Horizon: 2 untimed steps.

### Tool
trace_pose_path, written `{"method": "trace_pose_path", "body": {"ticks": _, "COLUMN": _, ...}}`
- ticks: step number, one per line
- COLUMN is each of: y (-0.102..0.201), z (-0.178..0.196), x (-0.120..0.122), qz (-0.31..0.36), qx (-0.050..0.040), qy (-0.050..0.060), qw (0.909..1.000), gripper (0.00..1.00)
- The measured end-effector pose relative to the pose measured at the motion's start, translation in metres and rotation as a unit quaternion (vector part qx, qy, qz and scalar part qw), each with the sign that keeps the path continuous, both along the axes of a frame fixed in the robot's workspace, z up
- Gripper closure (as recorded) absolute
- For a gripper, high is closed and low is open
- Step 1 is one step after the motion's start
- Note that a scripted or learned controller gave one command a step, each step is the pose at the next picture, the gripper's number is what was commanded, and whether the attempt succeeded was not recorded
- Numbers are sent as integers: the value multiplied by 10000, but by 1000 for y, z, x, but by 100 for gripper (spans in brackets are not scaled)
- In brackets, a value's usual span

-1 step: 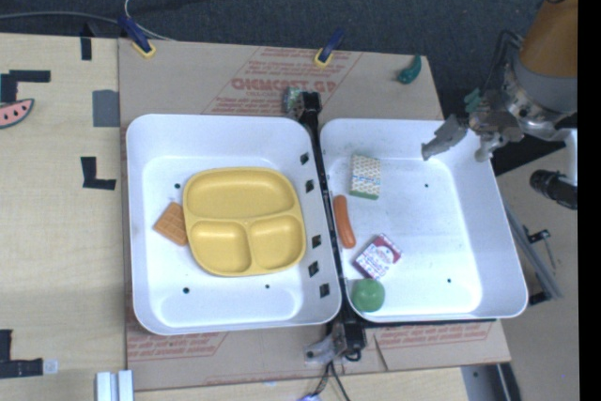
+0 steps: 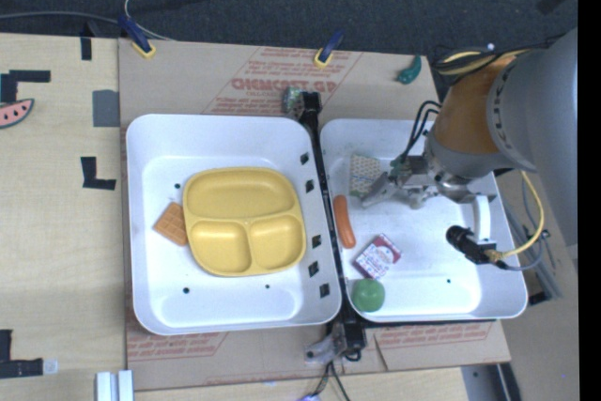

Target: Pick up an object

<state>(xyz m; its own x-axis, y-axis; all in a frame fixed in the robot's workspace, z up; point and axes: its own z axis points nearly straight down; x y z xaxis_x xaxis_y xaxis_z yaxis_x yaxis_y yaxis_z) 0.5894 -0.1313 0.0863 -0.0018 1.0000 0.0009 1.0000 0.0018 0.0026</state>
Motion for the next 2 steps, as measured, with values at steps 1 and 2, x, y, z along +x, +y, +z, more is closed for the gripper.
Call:
{"method": "trace_pose_path", "body": {"ticks": 1, "y": 32, "z": 0, "x": -31, "qz": -9, "qx": -18, "qy": -12, "qw": 10000, "gripper": 0}}
{"method": "trace_pose_path", "body": {"ticks": 2, "y": 32, "z": 10, "x": -30, "qz": -11, "qx": -20, "qy": -16, "qw": 10000, "gripper": 100}}
